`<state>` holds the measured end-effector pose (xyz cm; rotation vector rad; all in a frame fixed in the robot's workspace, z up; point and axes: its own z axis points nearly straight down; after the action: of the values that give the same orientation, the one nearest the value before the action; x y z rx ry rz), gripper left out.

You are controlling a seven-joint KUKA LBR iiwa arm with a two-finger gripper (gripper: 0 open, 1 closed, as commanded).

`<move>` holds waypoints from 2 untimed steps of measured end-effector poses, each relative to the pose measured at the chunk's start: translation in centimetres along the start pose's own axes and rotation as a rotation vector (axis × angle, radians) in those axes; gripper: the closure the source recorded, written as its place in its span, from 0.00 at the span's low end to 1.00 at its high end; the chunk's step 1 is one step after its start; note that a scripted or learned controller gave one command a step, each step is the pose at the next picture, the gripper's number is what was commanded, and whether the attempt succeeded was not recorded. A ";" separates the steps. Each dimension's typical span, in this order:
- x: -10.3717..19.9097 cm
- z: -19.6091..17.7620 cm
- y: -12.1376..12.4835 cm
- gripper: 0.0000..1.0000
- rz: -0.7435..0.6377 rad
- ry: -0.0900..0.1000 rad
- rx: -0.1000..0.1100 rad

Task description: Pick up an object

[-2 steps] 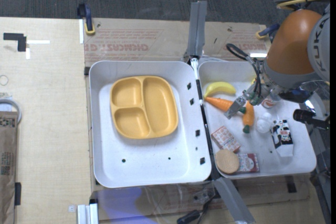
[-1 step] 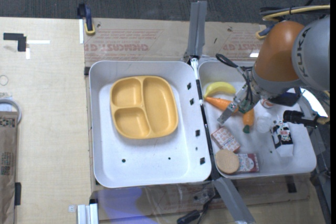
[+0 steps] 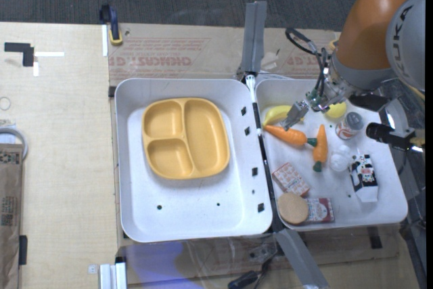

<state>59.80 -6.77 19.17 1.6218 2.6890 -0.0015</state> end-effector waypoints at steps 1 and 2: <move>0.1 0.0 -1.4 0.00 -0.061 0.001 0.002; -2.7 10.0 -5.9 0.00 -0.200 0.001 0.000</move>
<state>55.87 -11.92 9.16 1.3452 2.8388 -0.0003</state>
